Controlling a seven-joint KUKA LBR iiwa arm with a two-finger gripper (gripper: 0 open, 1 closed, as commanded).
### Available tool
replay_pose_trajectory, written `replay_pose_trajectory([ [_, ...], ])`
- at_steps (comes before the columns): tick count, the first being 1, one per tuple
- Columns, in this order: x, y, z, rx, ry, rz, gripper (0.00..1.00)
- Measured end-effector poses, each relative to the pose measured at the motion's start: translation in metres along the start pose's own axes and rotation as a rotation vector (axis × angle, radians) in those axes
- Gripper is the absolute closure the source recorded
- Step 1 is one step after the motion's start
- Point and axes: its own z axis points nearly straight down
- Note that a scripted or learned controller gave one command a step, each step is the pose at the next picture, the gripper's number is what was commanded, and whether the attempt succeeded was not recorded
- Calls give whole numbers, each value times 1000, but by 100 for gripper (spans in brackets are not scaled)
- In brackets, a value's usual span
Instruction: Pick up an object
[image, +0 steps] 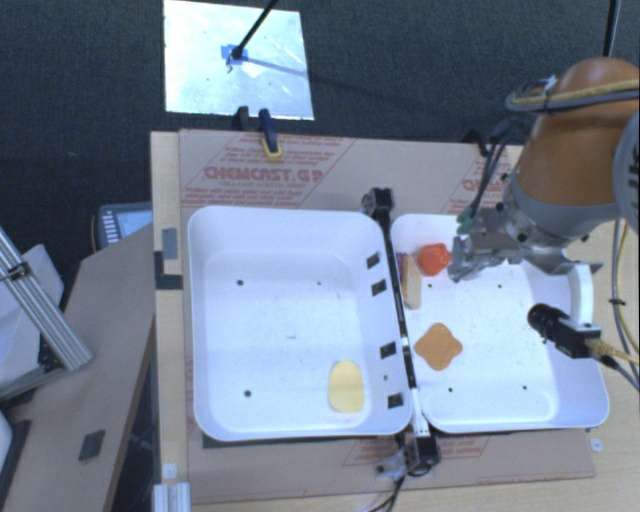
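My gripper (464, 266) hangs over the far left part of the right bin (520, 410), just right of a small red-orange object (432, 259) that lies near the bin's back wall. A pale tan block (410, 281) rests against the divider side of that bin. A flat orange piece (438, 346) lies in the middle of the right bin, nearer the front. In the left bin (250, 240) a pale yellow oval piece (347, 386) lies near the front right corner. Nothing shows between the gripper's fingers.
The two white bins sit side by side on a cardboard sheet (300, 170), joined by a black clipped divider (392, 310). A shiny metal plate (240, 60) lies beyond the bench. A grey rail (40, 310) stands at the left.
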Motion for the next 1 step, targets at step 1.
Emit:
replay_pose_trajectory([
  [1,72,22,-64,-5,1,2,100],
])
